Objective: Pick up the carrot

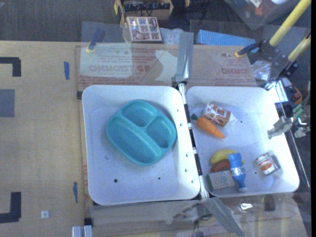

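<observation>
Peering at my gripper point(285, 126) over the right bin's point(247, 97) right rim, I see it partly cut off and blurry, so I cannot tell its state. Well to its left lies the carrot point(210, 127), orange with a green tip, tilted, just below a small carton point(217, 113).

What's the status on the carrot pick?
End effector at right bin's right edge, off the carrot. Carrot lies in right bin, upper left, touching small carton. Approach otherwise open.
</observation>
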`<state>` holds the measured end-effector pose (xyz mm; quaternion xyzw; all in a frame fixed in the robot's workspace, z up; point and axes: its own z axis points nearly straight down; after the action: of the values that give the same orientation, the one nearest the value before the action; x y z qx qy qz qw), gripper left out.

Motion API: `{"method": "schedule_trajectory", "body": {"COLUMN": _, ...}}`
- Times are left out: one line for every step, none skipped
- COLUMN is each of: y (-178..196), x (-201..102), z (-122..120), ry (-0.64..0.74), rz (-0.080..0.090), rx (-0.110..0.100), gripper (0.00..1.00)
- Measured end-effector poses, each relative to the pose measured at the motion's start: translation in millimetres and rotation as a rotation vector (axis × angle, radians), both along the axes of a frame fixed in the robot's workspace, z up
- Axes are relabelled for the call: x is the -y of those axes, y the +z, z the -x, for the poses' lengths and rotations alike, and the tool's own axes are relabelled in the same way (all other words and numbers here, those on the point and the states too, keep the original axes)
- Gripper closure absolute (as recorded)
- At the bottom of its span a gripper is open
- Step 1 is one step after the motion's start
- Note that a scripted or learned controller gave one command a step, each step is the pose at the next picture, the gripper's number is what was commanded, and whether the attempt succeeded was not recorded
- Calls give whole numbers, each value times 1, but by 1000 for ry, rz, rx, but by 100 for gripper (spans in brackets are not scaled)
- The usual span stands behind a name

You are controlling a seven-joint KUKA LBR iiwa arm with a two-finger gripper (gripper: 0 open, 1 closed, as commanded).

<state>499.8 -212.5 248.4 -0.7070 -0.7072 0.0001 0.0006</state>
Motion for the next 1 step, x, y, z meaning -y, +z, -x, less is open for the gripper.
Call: {"method": "schedule_trajectory", "body": {"y": -103, "x": -75, "z": -15, "ry": 108, "rz": 1, "rx": 1, "gripper": 0}}
